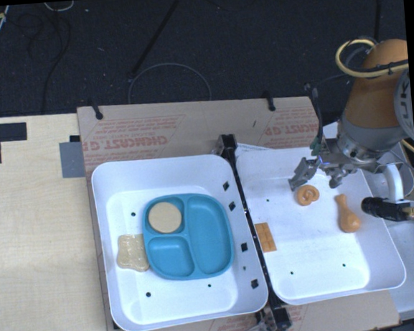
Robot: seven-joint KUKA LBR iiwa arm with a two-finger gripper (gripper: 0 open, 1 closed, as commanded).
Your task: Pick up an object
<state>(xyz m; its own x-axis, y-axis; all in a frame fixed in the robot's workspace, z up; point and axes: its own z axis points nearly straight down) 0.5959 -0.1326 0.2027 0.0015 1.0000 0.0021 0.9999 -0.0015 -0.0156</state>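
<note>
Nearest the camera, along the front of the right bin (325, 284), the white floor lies bare; an orange card (265, 237) sits by the divider. Farther back, a tan drumstick-shaped toy (347, 214) lies on the bin floor, and just left of it a small orange coiled piece (307, 195), like a pastry swirl. My gripper (320, 173) hangs just above and behind that swirl, fingers spread apart and grasping nothing; one fingertip (297, 181) stands just beyond the swirl's left edge, the other to its right, so the piece lies close under the gap, nearer the left finger. I cannot tell whether either tip touches it. My arm (374, 96) comes in from the right, orange band above the wrist, wrist tilted down toward the bin, yellow cable looped on top. Across the divider, the left bin (121, 176) holds a blue divided tray (199, 237) with a round tan disc (164, 217) in one compartment, and a pale cracker-like piece (132, 253) touching the tray's left edge.
</note>
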